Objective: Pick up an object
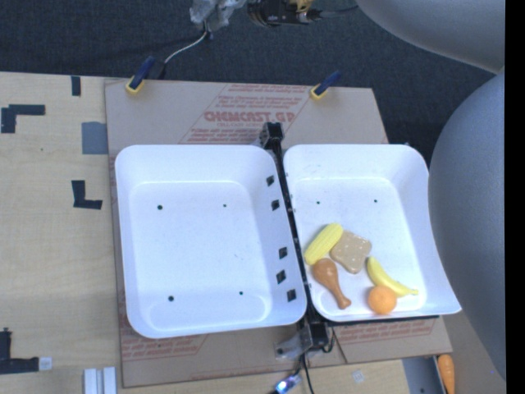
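Arm [472, 179] filled right edge of frame. Left bin [139, 179] bare; right bin [394, 167] held toys clustered lower right: corn [324, 242], drumstick [332, 280], banana [390, 278], toast [350, 252], orange [381, 300]. Gripper [215, 5] blurred at top of frame, well apart from toys; grip state could not be told. Likely risk: crowded toys touching, so a grasp could nudge neighbours or slip.

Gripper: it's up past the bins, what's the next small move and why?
Probably swing the gripper down toward the right bin and stop above the corn. All five toys sit bunched in that bin's near corner, and the corn lies at the cluster's open upper-left edge, likely the easiest approach.
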Controlling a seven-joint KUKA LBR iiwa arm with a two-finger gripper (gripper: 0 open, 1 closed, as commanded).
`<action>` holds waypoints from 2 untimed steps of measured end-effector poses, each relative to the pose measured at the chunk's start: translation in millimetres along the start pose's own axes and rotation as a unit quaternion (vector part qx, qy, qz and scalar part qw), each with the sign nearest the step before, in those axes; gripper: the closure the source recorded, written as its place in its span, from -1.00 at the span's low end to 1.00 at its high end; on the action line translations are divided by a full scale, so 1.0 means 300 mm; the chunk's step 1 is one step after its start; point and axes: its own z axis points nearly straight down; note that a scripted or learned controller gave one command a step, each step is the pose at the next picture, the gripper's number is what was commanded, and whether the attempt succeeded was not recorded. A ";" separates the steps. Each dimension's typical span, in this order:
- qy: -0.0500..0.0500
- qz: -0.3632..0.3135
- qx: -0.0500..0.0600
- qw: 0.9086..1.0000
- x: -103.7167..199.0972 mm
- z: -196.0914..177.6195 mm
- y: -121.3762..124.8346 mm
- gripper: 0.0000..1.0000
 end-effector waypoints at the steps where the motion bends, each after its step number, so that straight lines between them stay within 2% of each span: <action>1: -0.001 0.000 0.005 1.000 0.000 0.180 -0.130 1.00; 2: 0.001 0.000 -0.001 1.000 0.000 -0.005 -0.054 1.00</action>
